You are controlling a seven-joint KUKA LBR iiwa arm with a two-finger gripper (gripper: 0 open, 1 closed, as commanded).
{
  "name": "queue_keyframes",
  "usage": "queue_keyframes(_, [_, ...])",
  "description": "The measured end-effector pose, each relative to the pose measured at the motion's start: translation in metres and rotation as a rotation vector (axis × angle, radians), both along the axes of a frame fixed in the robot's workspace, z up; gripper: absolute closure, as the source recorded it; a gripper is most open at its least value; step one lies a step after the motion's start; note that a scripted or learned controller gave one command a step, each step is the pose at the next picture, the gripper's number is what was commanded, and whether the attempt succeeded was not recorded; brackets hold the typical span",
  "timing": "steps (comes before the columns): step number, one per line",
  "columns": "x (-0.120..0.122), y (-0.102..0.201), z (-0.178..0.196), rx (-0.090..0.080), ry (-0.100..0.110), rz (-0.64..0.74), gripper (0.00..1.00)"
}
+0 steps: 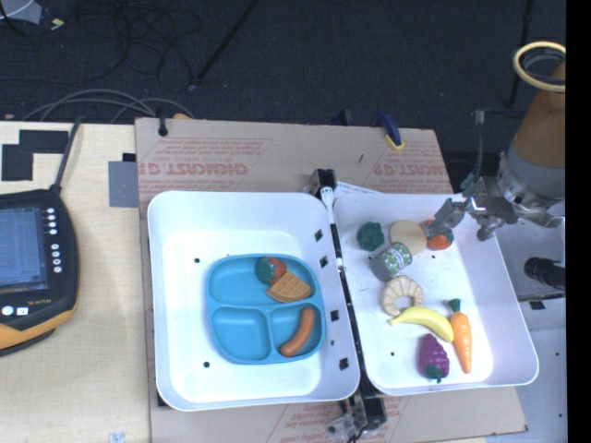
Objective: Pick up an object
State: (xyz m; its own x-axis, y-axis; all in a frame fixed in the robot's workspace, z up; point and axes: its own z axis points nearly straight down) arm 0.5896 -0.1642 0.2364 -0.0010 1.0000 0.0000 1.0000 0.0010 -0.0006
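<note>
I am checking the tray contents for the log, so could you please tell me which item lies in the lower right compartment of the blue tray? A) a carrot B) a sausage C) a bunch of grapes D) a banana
B: the sausage lies in the lower right compartment of the blue tray, while the banana, carrot and grapes sit in the right bin.

Small red-orange toy (440, 241), right bin's far edge

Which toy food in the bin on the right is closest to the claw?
The small red tomato, right beside the claw near the bin's top edge. The banana, carrot and grapes lie much farther down.
</note>
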Motion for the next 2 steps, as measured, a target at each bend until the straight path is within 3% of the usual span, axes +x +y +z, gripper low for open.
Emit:
queue_keyframes(1, [0.0,-0.001,0.01,0.001,0.0,0.0,1.0])
queue_keyframes(2, [0.056,0.003,0.21,-0.005,-0.019,0.002,1.0])
